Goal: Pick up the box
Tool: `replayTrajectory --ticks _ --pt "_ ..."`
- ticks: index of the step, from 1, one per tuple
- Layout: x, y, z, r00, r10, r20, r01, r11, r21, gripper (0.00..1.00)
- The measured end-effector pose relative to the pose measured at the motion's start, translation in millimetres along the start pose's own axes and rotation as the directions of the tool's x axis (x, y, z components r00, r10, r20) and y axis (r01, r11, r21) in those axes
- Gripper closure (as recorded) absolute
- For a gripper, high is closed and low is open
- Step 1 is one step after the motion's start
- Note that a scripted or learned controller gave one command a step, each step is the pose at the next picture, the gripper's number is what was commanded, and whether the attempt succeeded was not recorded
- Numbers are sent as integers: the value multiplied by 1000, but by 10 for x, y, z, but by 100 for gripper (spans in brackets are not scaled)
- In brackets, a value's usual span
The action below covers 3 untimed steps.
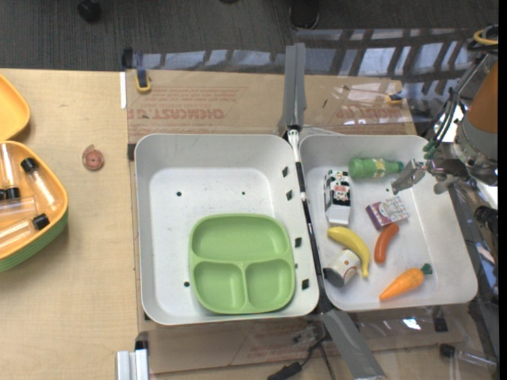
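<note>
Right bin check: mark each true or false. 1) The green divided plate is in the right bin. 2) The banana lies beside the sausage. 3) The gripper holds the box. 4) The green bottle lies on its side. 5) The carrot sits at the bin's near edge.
1) False: the green divided plate lies in the left bin.
2) True: banana, sausage.
3) False: the gripper is above the right bin; the box lies on its floor.
4) True: green bottle.
5) True: carrot.
</note>
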<state>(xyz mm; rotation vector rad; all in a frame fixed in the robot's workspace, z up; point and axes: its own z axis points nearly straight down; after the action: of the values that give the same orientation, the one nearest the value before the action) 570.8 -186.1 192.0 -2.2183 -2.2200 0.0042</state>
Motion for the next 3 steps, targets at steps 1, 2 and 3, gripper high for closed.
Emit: replayTrajectory --ticks 1,2,3 --pt "295 -207 939 993 -118 6 118 993 -15 0" --pt "267 -191 833 993 -114 10 114 993 -20 100" --pt "267 -192 833 993 -114 10 114 993 -19 0"
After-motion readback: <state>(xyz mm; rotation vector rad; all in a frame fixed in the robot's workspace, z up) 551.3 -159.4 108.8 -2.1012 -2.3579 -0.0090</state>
